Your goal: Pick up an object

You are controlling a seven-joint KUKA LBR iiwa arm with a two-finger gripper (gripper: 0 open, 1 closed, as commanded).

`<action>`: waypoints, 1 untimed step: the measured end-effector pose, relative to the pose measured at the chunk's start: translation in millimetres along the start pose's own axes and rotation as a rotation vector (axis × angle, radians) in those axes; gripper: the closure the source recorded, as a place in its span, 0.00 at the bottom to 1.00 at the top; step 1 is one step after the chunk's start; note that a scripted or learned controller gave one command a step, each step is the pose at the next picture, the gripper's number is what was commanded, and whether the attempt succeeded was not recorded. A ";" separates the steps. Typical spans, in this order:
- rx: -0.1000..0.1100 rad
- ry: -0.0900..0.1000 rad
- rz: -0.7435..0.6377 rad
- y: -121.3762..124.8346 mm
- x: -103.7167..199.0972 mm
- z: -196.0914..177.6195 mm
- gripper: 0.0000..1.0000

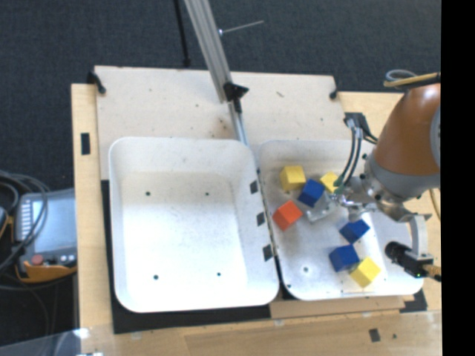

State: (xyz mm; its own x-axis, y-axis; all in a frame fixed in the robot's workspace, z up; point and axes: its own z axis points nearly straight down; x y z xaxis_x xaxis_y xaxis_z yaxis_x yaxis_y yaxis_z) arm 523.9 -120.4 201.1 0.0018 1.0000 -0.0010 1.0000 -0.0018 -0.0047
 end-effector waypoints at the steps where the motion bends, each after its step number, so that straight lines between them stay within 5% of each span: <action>1: 0.000 0.000 0.001 2.3 -1.0 42.6 0.00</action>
State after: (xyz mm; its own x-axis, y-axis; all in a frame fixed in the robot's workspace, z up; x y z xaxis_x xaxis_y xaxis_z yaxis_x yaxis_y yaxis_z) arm 525.9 -121.5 158.5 0.0025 1.0000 -0.0008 1.0000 -0.0025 -0.0043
